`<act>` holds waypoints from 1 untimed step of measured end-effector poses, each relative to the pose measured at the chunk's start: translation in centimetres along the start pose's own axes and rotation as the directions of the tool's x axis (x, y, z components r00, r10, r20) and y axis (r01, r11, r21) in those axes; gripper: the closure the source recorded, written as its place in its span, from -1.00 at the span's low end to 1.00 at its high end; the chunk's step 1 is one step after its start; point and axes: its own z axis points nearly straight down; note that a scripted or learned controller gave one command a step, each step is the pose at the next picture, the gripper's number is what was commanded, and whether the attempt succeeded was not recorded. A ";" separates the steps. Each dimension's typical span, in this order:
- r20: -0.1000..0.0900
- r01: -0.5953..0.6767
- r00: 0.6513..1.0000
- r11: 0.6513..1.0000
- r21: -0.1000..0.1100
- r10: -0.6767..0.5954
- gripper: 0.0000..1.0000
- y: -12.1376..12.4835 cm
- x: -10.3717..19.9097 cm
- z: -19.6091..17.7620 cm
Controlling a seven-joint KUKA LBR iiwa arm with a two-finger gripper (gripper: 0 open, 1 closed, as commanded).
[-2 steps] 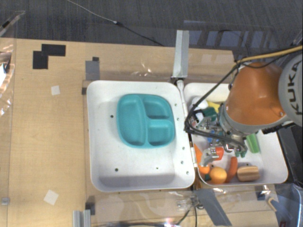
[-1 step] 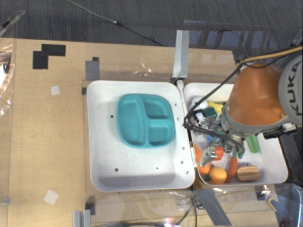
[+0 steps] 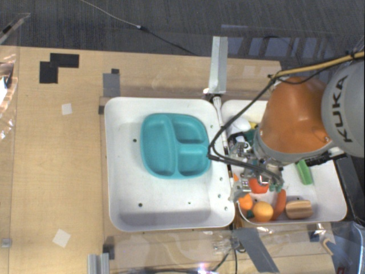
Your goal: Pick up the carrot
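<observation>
Near the right bin's [image 3: 336, 207] front, the carrot [image 3: 280, 202] lies just right of the jaws [image 3: 255, 186]; their state is unclear.

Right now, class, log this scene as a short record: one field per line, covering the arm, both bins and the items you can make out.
arm: grey with orange band, reaching in from the right over the right bin
gripper: low over the right bin's near left corner
left bin: holds a teal divided plate
right bin: several small items
carrot: lying beside a bread roll
other items: orange fruit, green piece
</observation>
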 end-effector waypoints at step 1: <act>0.001 0.256 0.967 0.967 0.003 -0.256 -1.00 -7.7 -0.3 -0.1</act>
